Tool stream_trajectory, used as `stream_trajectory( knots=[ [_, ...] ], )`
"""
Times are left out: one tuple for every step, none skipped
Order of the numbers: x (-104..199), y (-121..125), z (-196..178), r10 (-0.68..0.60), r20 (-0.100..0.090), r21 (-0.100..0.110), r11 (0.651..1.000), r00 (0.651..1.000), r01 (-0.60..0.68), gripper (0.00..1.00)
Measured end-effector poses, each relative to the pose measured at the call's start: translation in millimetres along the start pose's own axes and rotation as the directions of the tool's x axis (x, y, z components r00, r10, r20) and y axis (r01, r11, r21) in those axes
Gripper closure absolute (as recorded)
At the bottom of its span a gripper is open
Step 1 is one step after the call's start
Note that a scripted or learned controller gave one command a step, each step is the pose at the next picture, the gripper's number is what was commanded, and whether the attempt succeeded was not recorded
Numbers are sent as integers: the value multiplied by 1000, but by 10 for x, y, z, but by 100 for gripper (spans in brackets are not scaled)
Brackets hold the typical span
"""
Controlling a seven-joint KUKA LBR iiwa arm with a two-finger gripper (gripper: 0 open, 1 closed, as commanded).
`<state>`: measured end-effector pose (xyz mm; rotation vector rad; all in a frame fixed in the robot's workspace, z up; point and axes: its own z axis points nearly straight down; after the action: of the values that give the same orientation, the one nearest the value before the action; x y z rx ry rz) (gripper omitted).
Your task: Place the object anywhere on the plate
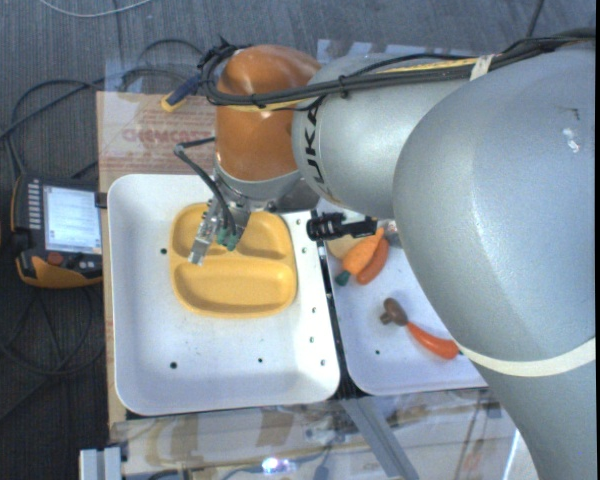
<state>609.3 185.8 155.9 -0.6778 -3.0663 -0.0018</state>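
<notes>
The two-finger gripper [211, 238] hangs over the yellow divided plastic plate [235, 286] in the left white bin [140, 368], something small and greenish between its closed fingers.

The arm [460, 168] enters from 3 o'clock as a broad grey body spanning the upper and right portions of the view. It narrows toward 9 o'clock, ending at the orange band [265, 98] above the wrist. Below the band, the wrist points down toward 7 o'clock. The gripper [212, 240] hangs at its end, left of centre, its fingers angled toward 7 o'clock.
</notes>
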Motion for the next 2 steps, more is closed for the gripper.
stream_trajectory(
  knots=[
    [-346,-457,395,-32,5,-9,999,999,32,100],
    [-535,-1172,-281,232,4,1,973,973,-232,100]
  ],
)
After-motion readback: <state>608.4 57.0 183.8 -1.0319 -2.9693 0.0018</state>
